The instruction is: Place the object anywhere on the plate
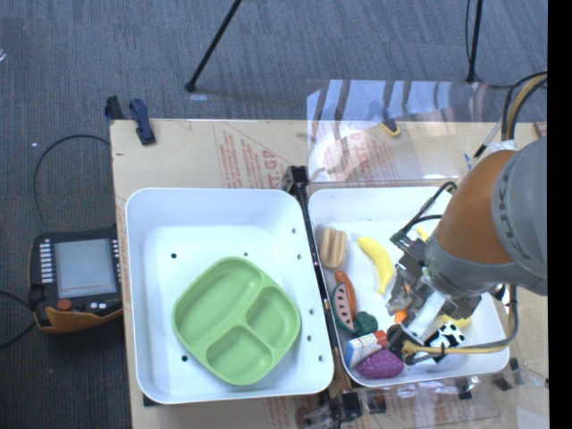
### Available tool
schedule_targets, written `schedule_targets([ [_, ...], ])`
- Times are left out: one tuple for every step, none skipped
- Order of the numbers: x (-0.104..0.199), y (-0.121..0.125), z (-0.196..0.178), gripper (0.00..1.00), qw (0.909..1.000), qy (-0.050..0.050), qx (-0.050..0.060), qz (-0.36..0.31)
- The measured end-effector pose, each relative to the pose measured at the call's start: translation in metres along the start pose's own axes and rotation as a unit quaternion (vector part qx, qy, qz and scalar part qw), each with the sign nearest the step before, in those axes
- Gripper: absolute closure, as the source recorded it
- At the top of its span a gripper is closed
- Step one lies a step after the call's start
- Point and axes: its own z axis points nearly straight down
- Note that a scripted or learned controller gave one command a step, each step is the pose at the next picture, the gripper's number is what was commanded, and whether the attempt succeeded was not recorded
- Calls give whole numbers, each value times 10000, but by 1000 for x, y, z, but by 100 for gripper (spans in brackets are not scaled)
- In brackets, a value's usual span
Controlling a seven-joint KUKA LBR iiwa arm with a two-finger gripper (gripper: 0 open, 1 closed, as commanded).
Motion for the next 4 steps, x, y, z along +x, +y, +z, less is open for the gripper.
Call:
schedule_targets([
  [42,-46,-72,100,9954,-2,0,956],
  [96,-106,-90,100,9917,-14,5,1284],
  [149,-152,1,100,9758,-55,15,2186],
  [149,-149,-2,0,9753,-22,0,2210],
])
